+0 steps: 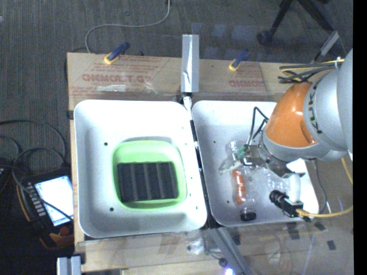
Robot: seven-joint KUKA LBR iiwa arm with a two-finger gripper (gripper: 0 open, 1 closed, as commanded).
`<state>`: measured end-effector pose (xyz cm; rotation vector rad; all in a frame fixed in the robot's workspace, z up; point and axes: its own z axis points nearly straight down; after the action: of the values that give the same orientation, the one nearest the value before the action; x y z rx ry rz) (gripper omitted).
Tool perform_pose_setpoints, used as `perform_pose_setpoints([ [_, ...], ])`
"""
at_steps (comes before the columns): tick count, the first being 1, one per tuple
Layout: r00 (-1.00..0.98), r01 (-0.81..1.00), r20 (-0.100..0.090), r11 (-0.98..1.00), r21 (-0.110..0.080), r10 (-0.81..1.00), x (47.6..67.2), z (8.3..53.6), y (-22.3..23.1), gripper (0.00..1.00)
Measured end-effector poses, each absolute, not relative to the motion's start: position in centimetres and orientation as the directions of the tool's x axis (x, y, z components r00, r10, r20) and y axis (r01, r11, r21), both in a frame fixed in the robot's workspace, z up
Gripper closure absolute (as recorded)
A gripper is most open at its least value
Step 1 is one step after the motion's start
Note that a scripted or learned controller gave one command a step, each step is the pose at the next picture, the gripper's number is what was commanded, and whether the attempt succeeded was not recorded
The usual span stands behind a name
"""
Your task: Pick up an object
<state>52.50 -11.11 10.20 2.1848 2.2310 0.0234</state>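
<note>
I reach in from the right of the frame, my gripper [248,153] low over the right bin [213,132]; whether my jaws are wide or closed I cannot tell, since my wrist hides them; a clear plastic bottle [239,183] with an orange label lies flat at the middle of that bin, just below my wrist; its long axis runs up and down the frame, dark cap toward the bottom; it looks light, smooth and slippery, likely to dent; I would grip across its labelled middle; the left bin [92,119] holds a green tray [148,154].
</note>
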Motion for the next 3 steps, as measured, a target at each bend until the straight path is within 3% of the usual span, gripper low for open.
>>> perform_pose_setpoints([
  [1, -0.170, 0.985, 0.001, 0.170, -0.001, 0.985, 55.4, 18.3, -9.2, 1.00],
  [2, -0.170, 0.985, 0.001, 0.170, -0.001, 0.985, 55.4, 18.3, -9.2, 0.00],
  [3, -0.268, 0.963, -0.004, 0.268, 0.008, 0.963, 59.3, 9.9, -9.7, 0.00],
])
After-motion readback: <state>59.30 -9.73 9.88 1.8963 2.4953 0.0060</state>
